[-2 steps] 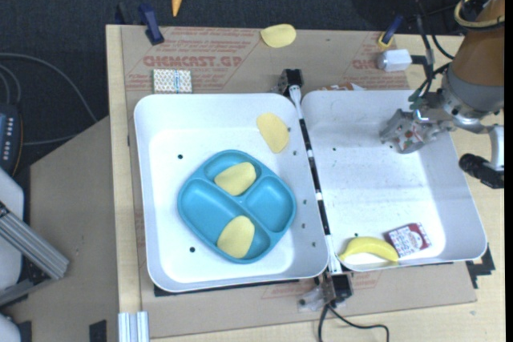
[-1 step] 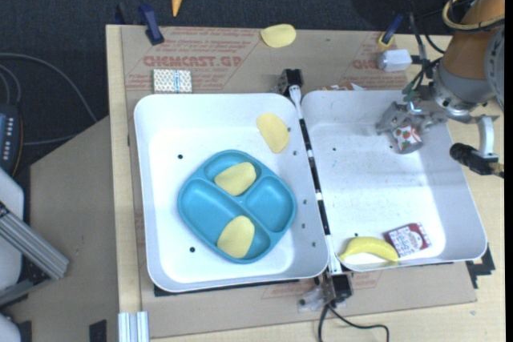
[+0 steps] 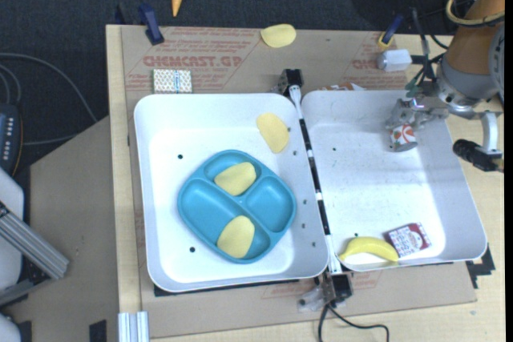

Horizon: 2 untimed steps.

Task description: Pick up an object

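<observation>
Two white bins [image 3: 160, 172] share the worktop [image 3: 232, 60]; the end effector [image 3: 403, 132] hangs over the right bin, its grip state impossible to tell.

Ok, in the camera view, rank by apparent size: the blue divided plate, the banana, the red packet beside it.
Largest to smallest as they look:
1. blue divided plate, by far
2. banana
3. red packet
The last two are close; the banana just looks longer.

arm [image 3: 473, 52]: grey body | orange band above wrist | yellow cable loop | metallic wrist end
</observation>
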{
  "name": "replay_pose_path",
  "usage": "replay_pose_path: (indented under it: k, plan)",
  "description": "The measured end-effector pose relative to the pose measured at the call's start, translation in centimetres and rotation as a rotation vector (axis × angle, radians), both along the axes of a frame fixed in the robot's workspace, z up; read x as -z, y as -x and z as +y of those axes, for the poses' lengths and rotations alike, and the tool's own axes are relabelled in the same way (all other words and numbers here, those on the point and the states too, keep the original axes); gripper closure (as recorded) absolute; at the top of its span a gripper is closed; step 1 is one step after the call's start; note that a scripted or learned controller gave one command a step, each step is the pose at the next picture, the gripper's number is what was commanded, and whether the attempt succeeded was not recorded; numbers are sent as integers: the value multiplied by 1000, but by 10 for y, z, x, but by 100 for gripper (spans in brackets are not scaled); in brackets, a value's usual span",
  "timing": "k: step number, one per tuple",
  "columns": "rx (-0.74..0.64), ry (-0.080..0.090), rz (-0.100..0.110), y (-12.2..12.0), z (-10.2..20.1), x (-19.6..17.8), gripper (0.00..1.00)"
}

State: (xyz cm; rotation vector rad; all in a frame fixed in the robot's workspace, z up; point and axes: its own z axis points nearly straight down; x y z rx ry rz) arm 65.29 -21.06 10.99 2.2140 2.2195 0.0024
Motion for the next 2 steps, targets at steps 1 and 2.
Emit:
replay_pose_path:
  k: [1,2]
  plan:
    - [1,-5,6,-4,86,-19,100]
    - [1,-4,4,9,164,-75,100]
